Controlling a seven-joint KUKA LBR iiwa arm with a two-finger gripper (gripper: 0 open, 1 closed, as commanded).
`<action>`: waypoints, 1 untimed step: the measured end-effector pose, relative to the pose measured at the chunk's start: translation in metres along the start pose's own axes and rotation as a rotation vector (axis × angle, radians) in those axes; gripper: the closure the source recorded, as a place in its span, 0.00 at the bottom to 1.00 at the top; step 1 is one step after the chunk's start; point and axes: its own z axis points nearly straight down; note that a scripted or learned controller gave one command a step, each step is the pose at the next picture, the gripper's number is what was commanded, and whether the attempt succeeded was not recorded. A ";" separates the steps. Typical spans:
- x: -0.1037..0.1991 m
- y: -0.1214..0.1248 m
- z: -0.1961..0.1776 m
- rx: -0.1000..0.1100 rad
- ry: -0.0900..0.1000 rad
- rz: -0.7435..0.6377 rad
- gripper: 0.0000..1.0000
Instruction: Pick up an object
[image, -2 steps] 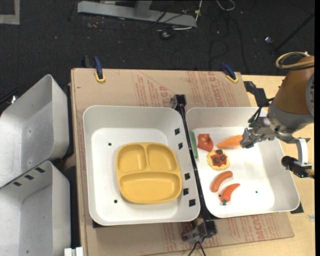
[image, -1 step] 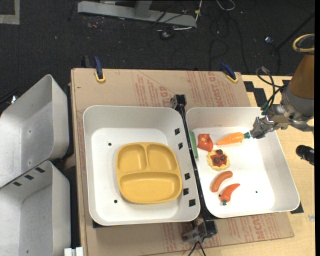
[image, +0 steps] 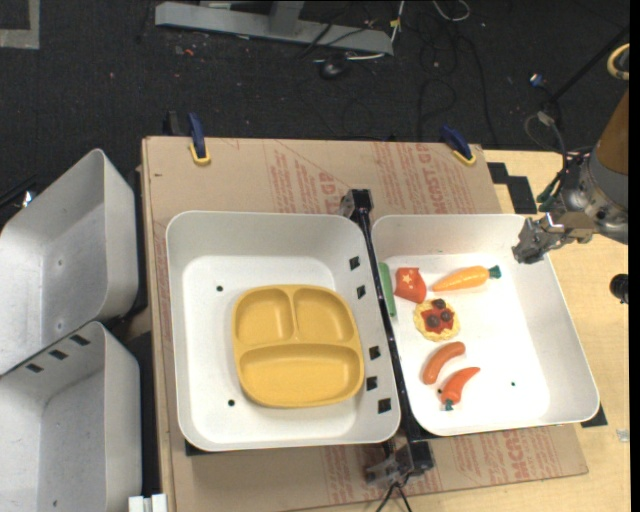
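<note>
Two white bins sit side by side on the table (image: 260, 165), which I see as a brown board from my feed. The left bin (image: 190, 300) carries a yellow divided plate (image: 297, 345) with three compartments, lying flat near its middle. The right bin (image: 540, 350) holds the small things I could pick from, all gathered in its left half.

From my seat the arm (image: 615, 170) comes in at the upper right, and its gripper (image: 530, 243) hangs at the far right rim of the right bin, up near that bin's back corner. It is dark and small in my view; I cannot tell how far it stands open, and I see nothing in it. It is well apart from the toys.

Going down in size: an orange carrot (image: 463, 278) with a green tip lies nearly level toward the back; a reddish sausage (image: 443, 361) lies slanted below the middle; a round tart (image: 437, 319) with dark berries sits between them; a red pepper (image: 410, 284) sits just left of the carrot; an orange-red chili (image: 459, 383) lies just beside the sausage, nearest the front. A green strip (image: 387, 290) lies along the left wall of that bin.
</note>
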 end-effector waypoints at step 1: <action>0.047 0.001 0.002 0.006 0.004 -0.004 1.00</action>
